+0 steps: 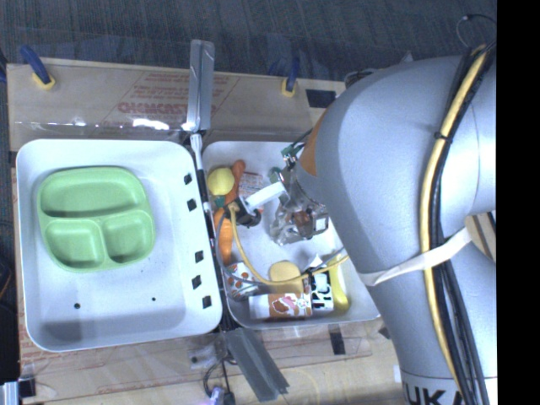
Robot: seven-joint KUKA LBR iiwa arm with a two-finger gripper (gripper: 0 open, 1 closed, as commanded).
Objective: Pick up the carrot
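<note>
Carrot [224, 234] is lying in the right bin [263, 154], hugging its left wall, long axis running along that wall. Gripper [291, 216] is hovering mid-bin; carrot is sitting near, to its view-left. You cannot tell whether it's spread or closed.

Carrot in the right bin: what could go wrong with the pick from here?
1. The carrot lies tight along the left wall of the right bin, so the gripper, now nearer the bin's middle, may strike that wall.
2. A yellow fruit at one end and a small packet at the other crowd it; a neighbour might be caught instead.
</note>
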